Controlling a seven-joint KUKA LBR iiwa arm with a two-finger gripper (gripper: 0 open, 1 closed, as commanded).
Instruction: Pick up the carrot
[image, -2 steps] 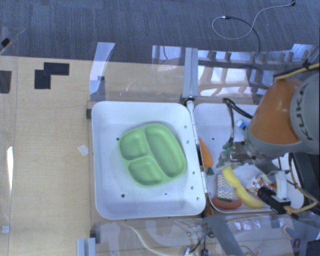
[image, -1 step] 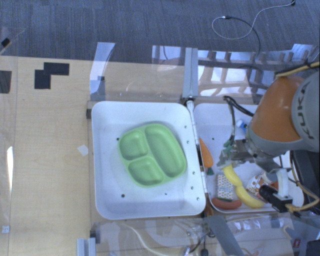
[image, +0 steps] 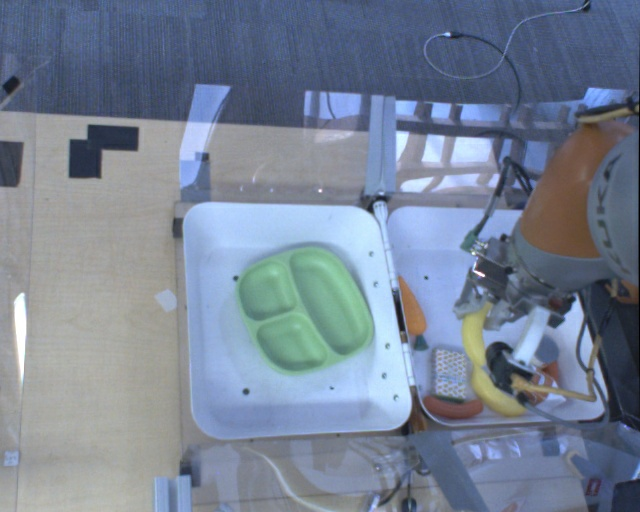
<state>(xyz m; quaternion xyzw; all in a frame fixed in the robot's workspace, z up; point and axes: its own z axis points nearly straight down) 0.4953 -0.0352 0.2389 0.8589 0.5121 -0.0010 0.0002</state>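
Observation:
The carrot (image: 410, 306) is a small orange piece with a green end. It lies in the right bin (image: 440, 245), close against that bin's left wall. My gripper (image: 482, 300) hangs over the middle of the right bin, to the right of the carrot and apart from it. It is just above the upper end of a yellow banana (image: 484, 377). I see nothing held in it.
A green divided plate (image: 303, 307) sits in the left bin (image: 215, 300). Along the right bin's front lie a speckled square block (image: 451, 370) and a red sausage (image: 452, 407) beside the banana. A metal divider (image: 380, 160) runs between the bins at the back.

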